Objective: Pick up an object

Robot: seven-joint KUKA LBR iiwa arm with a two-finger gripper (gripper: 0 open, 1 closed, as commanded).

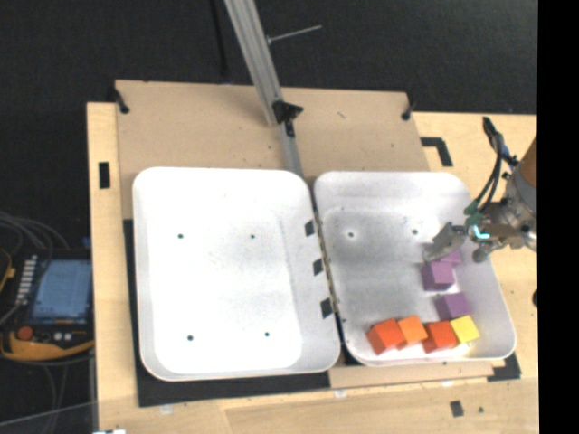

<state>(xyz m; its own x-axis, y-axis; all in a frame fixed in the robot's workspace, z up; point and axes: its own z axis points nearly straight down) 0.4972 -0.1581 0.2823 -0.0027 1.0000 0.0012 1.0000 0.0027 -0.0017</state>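
My gripper (462, 242) hangs over the right bin (380, 206) near its right wall, with its fingers spread open and nothing between them. One grey finger (445, 238) ends just above a purple block (441, 272) that lies on the bin floor. A second purple block (450, 305) sits a little closer to the front. Along the front wall stand a yellow block (465, 329), a red-orange block (441, 336), an orange block (412, 329) and another red-orange block (387, 336).
The left bin (226, 269) lies beside the right one, with black clips along the shared edge. A slanted metal pole (258, 52) rises behind the bins. A handheld pendant (54, 297) rests at the far left, off the bench.
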